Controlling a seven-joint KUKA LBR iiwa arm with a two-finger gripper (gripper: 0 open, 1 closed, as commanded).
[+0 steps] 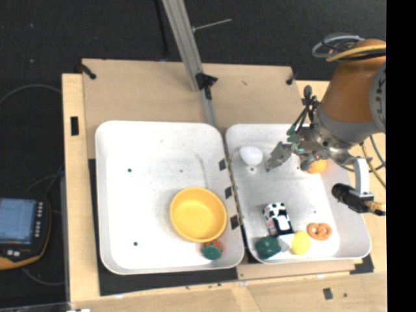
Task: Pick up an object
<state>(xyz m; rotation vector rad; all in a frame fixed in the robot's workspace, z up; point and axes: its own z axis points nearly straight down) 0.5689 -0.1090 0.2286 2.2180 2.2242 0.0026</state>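
My gripper (pixel 290 159) hangs over the back of the right bin (pixel 338 203), open, with nothing between its fingers. One finger (pixel 277 156) slants toward a white egg-shaped ball (pixel 250 155) just to its left, without touching it. A small orange ball (pixel 317 167) lies right beside the other side of the gripper, partly under the wrist. Toward the front of this bin are a black-and-white block (pixel 277 218), an orange ring-shaped piece (pixel 318 230), a yellow ball (pixel 300 242) and a dark green object (pixel 267 246).
The left bin (pixel 130 174) holds a yellow bowl (pixel 198 213) and a small green-and-red object (pixel 212 249) at its front right corner. A metal pole (pixel 188 44) rises behind the bins. A black handle (pixel 351 198) juts from the arm over the right bin's edge.
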